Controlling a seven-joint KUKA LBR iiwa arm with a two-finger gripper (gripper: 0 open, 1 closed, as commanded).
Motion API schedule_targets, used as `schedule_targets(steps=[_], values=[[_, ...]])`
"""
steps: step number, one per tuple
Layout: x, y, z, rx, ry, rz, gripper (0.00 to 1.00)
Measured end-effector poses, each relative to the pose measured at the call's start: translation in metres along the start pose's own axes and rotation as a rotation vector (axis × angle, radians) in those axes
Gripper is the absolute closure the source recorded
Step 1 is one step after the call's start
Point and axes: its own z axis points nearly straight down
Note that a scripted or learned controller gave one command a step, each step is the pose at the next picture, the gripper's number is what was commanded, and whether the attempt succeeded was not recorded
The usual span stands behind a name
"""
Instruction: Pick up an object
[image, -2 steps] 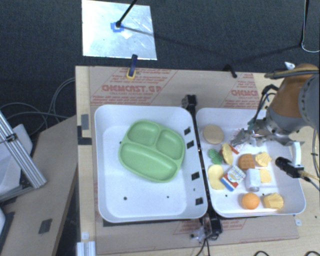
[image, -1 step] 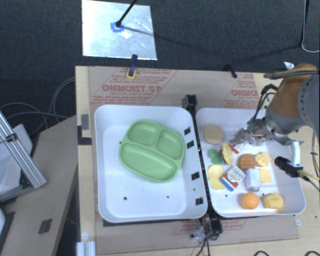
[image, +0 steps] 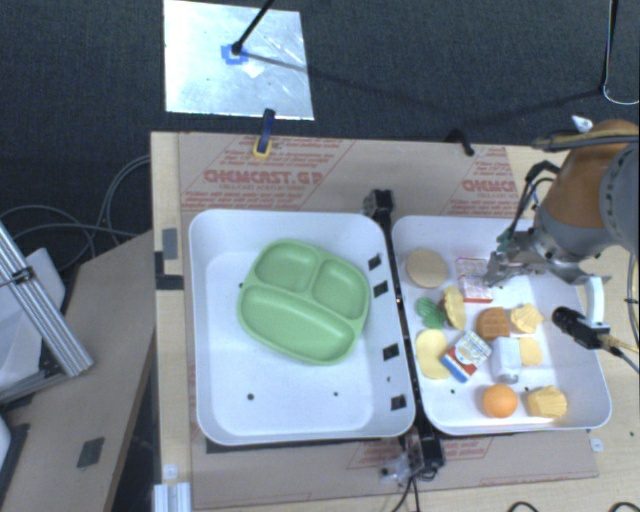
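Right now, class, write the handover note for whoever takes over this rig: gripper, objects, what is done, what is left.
Gripper: over the right bin, near its far edge by the small packet; open or shut cannot be told.
Objects: toy foods crowd the right bin, among them an orange and a tan disc. Green divided plate lies in the left bin.
Done: nothing visibly lifted.
Left: grasp and raise one object.

Tabletop (image: 300, 170) is covered by brown printed sheeting. Two white bins sit directly on it, touching side by side: left bin (image: 220, 400), right bin (image: 590, 385). Blue-and-yellow clamp (image: 265, 133) at the far edge.
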Motion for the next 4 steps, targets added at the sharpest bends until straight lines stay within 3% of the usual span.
schedule_targets(steps=[2, 3, 4], values=[[-0.001, 0.006, -0.12, 0.008, -0.001, 0.002, 1.0], [0.048, -0.016, -0.128, 0.014, 0.002, 0.0, 1.0], [0.091, -0.054, -0.116, 0.018, 0.002, 0.002, 1.0]])
